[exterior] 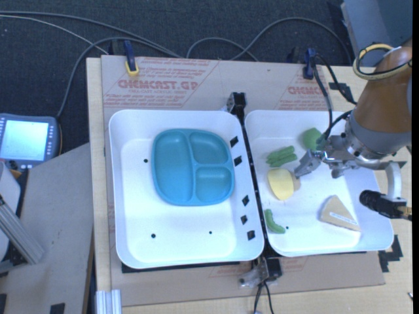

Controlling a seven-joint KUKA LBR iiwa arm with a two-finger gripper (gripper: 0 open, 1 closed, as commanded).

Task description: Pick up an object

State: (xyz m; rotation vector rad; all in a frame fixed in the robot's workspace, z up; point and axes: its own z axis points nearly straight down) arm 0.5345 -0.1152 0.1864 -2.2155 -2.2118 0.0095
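Blue divided plate (pixel 194 167) in left bin (pixel 124 175), far left of gripper (pixel 306 167). Yellow round piece (pixel 282 184) just below-left of gripper, maybe touching; grip state: cannot tell. Risk: fingers nudge it aside, rolls, miss. Arm reaches in from right, wrist low over right bin (pixel 327 241).

Dark grey carpet (pixel 196 12) covers the floor up top, with pale cables (pixel 78 38) looping across it toward the bench. A brown board (pixel 177 77) printed with red lettering tops the bench, pinned at its far edge by two blue-and-yellow clamps (pixel 131 61), and black tape marks sit near its right corner. Off to the left, a handheld screen (pixel 26 139) glows pale beside a sheet of cardboard (pixel 55 234), under even, soft light.
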